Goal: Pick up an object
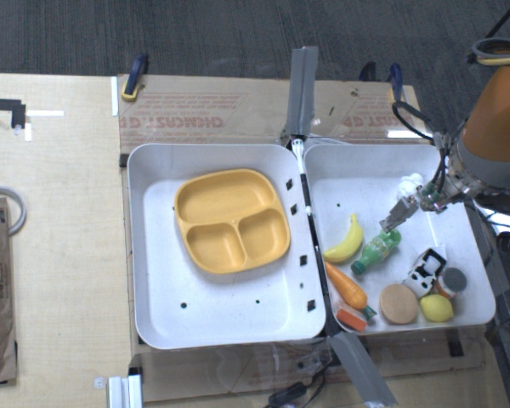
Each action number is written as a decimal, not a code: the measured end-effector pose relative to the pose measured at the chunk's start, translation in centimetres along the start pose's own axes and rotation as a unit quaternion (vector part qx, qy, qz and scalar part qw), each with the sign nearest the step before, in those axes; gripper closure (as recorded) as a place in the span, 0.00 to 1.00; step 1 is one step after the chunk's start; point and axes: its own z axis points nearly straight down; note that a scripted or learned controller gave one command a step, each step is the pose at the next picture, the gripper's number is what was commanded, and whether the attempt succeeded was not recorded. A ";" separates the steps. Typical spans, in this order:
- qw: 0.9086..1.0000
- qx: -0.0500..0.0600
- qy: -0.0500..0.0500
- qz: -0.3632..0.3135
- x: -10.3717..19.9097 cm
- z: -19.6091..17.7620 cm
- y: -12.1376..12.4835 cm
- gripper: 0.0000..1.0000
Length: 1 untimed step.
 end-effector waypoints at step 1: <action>1.000 0.000 0.000 0.003 1.1 11.8 4.1 0.00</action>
